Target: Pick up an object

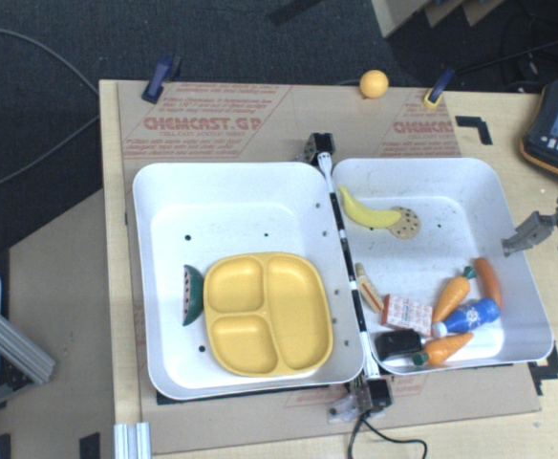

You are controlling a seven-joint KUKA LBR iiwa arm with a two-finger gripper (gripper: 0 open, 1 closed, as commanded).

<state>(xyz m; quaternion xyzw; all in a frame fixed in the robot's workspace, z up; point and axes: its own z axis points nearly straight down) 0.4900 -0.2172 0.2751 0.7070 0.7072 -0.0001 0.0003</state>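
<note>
Camera view puts the gripper (532, 232) at the right edge, just outside the right bin (489, 175), mostly cut off, so we cannot tell how its jaws stand, and we see nothing held. Candidate objects lie in that bin: a banana (368, 211) touching a cookie (407, 223) near the back, and carrots (451, 297) crowded with a blue bottle (470, 316) and a small red-and-white packet (406, 311) at the front (a black item by the front wall is hard to identify). We note a yellow divided plate (265, 311) in the left bin (164, 199), with a watermelon slice (192, 294) just beside it.
</note>
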